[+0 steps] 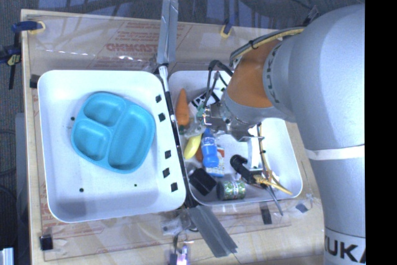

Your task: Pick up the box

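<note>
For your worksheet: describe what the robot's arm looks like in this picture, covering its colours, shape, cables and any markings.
The arm is made of thick, rounded, glossy grey segments. An orange band rings it above the wrist. Thin black cables loop beside the wrist, and a yellowish cable runs along the top of the band. Part of dark KUKA lettering shows on the grey casing at the bottom.

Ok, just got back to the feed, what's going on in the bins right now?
The arm is reaching down into the right bin, over a cluttered pile: an orange carrot-like piece, a yellow item, a blue bottle, a small black box and a green can. The wrist hides the gripper, so no grasp can be confirmed. The left bin holds a blue divided tray.
</note>
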`<state>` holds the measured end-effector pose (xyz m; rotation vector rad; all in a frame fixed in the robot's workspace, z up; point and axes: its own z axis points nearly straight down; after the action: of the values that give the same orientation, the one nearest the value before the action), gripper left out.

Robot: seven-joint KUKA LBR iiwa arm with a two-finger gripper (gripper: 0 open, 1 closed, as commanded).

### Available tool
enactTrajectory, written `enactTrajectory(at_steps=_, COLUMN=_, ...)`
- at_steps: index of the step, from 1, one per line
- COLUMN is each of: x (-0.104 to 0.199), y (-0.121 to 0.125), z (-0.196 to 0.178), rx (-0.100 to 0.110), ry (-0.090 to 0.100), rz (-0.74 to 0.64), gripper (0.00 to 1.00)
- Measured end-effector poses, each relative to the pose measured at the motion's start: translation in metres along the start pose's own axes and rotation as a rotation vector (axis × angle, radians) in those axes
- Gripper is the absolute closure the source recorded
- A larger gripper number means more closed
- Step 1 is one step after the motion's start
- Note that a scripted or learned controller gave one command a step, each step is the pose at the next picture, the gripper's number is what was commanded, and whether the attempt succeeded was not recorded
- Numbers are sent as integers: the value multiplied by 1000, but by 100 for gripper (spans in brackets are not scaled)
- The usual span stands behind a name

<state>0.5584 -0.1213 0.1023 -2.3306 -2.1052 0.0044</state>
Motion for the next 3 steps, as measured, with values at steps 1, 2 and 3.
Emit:
enactTrajectory(at_steps=1, x=-35, y=-68, z=-44, rx=3, ry=3, rz=-64, gripper=100)
enactTrajectory(at_steps=2, x=-50, y=-51, z=-120, rx=1, ry=2, rz=-214, gripper=100)
enactTrajectory(at_steps=3, x=-50, y=-51, z=-120, rx=1, ry=2, rz=-213, gripper=0)
